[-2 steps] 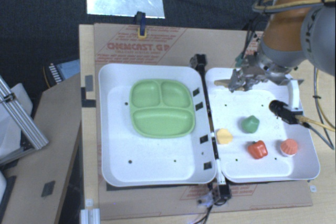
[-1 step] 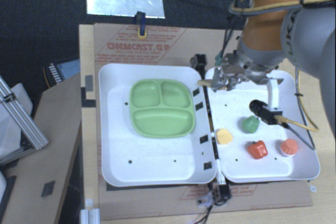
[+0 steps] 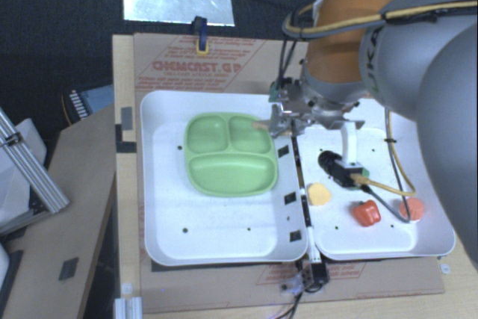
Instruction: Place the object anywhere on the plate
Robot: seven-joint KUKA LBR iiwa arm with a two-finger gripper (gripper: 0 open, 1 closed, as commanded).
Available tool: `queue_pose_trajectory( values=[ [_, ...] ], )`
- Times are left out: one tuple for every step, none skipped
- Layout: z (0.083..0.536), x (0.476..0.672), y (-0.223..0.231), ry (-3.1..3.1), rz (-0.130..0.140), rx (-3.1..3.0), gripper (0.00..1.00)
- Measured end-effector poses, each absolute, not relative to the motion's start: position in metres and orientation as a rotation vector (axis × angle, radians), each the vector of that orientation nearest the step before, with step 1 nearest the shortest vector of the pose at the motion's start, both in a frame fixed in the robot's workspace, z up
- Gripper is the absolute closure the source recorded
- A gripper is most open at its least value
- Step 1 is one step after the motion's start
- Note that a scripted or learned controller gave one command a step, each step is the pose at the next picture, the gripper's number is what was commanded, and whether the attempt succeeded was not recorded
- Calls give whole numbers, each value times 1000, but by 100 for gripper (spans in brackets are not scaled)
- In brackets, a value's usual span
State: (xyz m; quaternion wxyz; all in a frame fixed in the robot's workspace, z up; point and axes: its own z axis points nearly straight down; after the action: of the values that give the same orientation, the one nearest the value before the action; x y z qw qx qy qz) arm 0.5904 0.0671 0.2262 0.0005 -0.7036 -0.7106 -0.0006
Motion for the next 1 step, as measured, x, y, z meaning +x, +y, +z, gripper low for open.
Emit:
queue_pose_trajectory(
  values=[
    [235,590,123,-2232,-4,-2210,100]
  ],
)
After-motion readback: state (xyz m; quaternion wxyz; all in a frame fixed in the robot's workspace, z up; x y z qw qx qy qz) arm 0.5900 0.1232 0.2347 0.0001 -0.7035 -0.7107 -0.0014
